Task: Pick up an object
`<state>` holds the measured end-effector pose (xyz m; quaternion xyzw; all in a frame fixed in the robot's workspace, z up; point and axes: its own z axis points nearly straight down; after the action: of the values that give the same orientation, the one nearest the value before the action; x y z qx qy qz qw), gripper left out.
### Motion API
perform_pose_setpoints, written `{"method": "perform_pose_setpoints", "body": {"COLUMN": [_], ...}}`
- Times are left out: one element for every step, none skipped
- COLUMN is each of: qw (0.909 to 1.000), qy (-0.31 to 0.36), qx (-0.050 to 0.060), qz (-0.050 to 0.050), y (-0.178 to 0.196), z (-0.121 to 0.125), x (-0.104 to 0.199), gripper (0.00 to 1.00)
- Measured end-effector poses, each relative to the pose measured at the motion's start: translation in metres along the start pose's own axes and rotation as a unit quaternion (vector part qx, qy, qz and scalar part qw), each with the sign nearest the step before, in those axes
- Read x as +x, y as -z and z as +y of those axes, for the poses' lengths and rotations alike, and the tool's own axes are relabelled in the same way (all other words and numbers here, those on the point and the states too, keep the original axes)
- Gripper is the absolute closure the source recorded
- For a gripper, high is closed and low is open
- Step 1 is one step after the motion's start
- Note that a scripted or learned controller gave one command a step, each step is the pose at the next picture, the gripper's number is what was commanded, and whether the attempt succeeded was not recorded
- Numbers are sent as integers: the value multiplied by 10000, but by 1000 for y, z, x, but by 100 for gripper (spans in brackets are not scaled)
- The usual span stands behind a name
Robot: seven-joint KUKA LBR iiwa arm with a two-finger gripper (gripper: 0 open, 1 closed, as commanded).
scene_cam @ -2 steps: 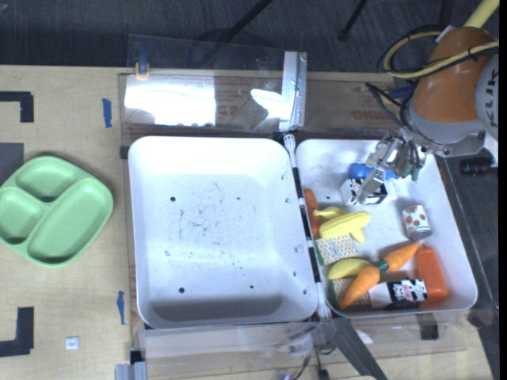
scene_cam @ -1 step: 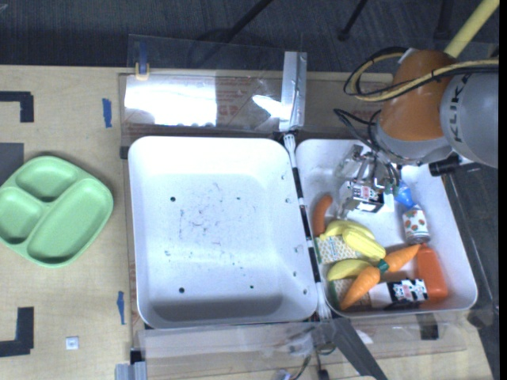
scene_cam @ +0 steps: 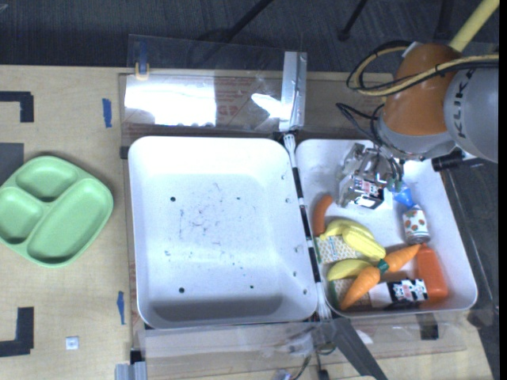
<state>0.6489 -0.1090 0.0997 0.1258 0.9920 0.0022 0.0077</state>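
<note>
Two shallow white bins sitting side by side | right bin (scene_cam: 458,236) holding two yellow bananas (scene_cam: 356,240), two orange carrots (scene_cam: 372,275), one small can (scene_cam: 415,224) | metal two-finger gripper (scene_cam: 366,182) hovering over bin's upper part, nothing visibly between fingers; jaw spacing unclear | left bin (scene_cam: 210,228) | one green divided plate (scene_cam: 51,210) lying on bench.

white bins (scene_cam: 150,165), green tray (scene_cam: 51,208), yellow bananas (scene_cam: 356,240), orange carrots (scene_cam: 360,285)

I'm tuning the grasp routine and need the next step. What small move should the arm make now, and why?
Probably a short move toward the camera's near side and then down. The gripper sits over the bare far part of the right bin, with nothing seen between its fingers, while the bananas, carrots and the rest of the pile lie just nearer the camera.
</note>
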Motion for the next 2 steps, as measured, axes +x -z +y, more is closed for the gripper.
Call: {"method": "perform_pose_setpoints", "body": {"qw": [9968,9968], "qy": [-793,-793], "qx": [32,31], "qz": [36,35], "y": [170,171], "z": [-65,-65], "x": [9,9], "gripper": [100,0]}}
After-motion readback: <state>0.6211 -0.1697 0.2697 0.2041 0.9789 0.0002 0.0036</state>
